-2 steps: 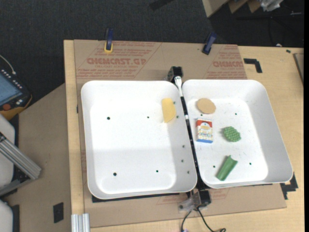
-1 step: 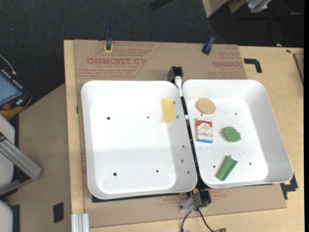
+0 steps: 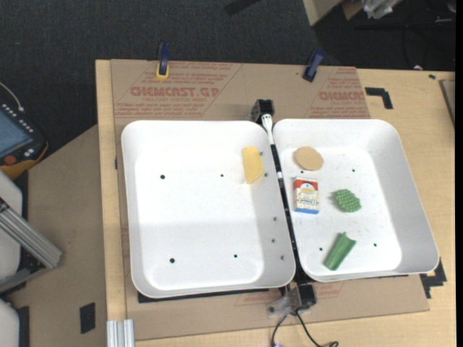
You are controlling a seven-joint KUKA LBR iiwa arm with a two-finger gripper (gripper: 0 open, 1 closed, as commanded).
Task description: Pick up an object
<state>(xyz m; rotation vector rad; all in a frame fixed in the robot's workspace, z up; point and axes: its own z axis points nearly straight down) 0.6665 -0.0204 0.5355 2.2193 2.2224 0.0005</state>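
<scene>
Camera view, as I see it: left bin (image 3: 145,266) holds a yellow piece (image 3: 252,165) by its right edge; right bin (image 3: 412,215) holds a tan disc (image 3: 309,158), small carton (image 3: 306,196), green ball (image 3: 347,201), green block (image 3: 338,251). Gripper's state: I cannot tell.

Both white bins, the left bin (image 3: 195,266) and the right bin (image 3: 405,215), look like smooth, faintly glossy plastic to me. Beneath them lies matt brown cardboard (image 3: 217,85), printed red. At twelve o'clock, the bench's dark floor covering (image 3: 108,13) appears rough, carpet-like.
</scene>
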